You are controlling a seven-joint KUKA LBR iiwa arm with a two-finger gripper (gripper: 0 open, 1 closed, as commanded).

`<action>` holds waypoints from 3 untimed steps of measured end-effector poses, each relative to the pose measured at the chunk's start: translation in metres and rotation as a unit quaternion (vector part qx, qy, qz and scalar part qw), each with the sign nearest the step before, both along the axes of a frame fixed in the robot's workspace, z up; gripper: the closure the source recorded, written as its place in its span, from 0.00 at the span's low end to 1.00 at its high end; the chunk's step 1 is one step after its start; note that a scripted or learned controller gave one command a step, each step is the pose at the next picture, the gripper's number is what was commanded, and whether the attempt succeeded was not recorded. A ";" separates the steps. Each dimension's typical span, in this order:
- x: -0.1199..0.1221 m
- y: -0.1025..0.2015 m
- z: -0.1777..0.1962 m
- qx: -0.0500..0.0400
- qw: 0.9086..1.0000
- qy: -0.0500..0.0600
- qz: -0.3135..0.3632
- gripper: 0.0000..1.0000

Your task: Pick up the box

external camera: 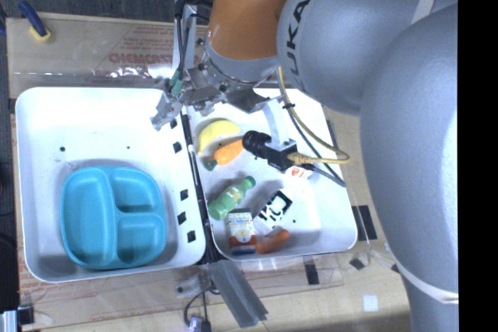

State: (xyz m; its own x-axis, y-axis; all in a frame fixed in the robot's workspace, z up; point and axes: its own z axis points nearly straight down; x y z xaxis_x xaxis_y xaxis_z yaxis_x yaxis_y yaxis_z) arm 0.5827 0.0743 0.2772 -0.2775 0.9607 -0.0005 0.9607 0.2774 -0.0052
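A small black-and-white box (276, 207) lies flat near the front of the right bin (342, 223). My gripper (165, 114) hangs over the back right corner of the left bin (31, 167), close to the divider between the two bins. It is well away from the box, to its back left, and I see nothing in it. The large grey arm with its orange band covers the back of the right bin.
A blue divided tray (115, 215) fills the front of the left bin. The right bin also holds a yellow fruit (218, 131), an orange carrot-like piece (227, 155), a green bottle (229, 197), a small carton (240, 226) and a red sausage-like piece (274, 242).
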 end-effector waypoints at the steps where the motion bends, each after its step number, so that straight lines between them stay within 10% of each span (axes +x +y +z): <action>1: -0.085 0.060 -0.123 -0.001 0.991 0.001 -0.131 0.00; 2: -0.038 0.138 -0.179 0.002 0.993 -0.006 -0.114 0.00; 3: 0.062 0.102 -0.106 0.000 0.990 -0.002 -0.138 0.00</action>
